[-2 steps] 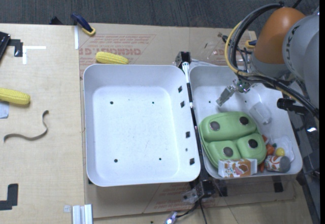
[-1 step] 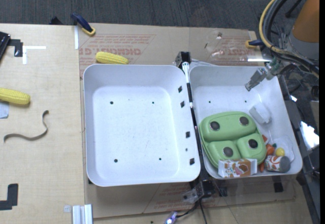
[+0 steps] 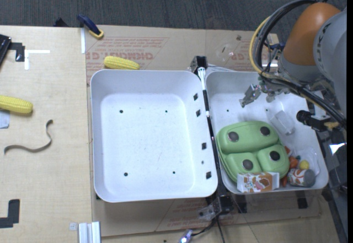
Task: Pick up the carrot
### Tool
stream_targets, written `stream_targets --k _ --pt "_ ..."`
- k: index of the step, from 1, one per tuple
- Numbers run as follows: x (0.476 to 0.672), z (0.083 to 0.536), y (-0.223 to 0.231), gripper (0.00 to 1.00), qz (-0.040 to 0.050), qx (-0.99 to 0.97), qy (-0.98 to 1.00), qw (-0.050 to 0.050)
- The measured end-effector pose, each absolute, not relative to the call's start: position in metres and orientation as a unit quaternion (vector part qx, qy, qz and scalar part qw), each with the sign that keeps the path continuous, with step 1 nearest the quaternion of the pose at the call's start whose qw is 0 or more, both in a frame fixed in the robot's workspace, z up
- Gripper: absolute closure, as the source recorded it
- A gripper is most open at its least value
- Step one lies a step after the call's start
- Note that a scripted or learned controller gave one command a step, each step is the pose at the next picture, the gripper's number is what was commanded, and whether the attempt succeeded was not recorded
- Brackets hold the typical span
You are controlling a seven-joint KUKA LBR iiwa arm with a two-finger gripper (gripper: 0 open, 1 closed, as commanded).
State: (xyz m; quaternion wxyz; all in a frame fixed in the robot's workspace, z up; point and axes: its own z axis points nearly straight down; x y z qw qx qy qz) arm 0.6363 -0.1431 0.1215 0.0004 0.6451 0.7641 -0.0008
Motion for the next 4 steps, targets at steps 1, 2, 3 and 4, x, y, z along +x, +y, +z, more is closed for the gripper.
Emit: stream_targets --k 1,2,3,4 --pt "0.659 0.093 -0.218 0.0 0.0011 0.589 0.808 -0.004" --pt "0.66 0.157 -0.222 0.0 -0.0001 0.602 0.799 0.003" --pt "0.659 0.099 -0.176 0.0 -0.0009 0.764 0.645 0.001" --pt "0.66 0.188 -0.201 0.0 -0.0008 0.827 0.562 0.002"
